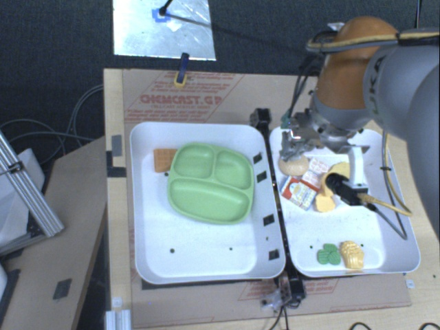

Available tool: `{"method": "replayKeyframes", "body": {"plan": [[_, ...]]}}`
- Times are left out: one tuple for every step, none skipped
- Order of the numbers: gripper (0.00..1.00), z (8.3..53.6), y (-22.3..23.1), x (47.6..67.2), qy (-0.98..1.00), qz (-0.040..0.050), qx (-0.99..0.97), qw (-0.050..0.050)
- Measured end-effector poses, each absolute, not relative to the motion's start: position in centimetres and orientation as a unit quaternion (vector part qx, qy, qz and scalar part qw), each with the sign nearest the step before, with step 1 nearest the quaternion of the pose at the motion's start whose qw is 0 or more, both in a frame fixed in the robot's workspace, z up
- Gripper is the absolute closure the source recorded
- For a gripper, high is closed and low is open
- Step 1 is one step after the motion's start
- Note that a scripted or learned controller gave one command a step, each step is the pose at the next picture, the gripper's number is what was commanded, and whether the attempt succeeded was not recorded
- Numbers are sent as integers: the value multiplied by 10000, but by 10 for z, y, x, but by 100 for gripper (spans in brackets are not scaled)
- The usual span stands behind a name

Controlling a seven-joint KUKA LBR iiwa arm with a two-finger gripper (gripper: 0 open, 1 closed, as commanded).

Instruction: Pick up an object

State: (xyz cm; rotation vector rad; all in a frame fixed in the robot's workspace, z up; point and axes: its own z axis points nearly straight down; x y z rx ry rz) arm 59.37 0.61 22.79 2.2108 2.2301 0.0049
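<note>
Pale beige and rounded, the bun-like piece (294, 165) lies near the upper left corner of the right bin (392, 253), just beside a red-and-white packet (300, 192). We judge the reach-down step is in hand: the gripper (297, 143) hangs right above that piece, at its upper edge. We cannot tell how the tool is set, since the wrist hides it. Next we would need a straight descent and a firm pinch across the smooth, curved body, which may slip. The left bin (144, 253) bears a green tray (210, 183).
</note>
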Motion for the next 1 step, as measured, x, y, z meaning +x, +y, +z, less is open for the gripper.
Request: {"method": "replayKeyframes", "body": {"plan": [[100,236,56,610,7105,23,7037,4]]}}
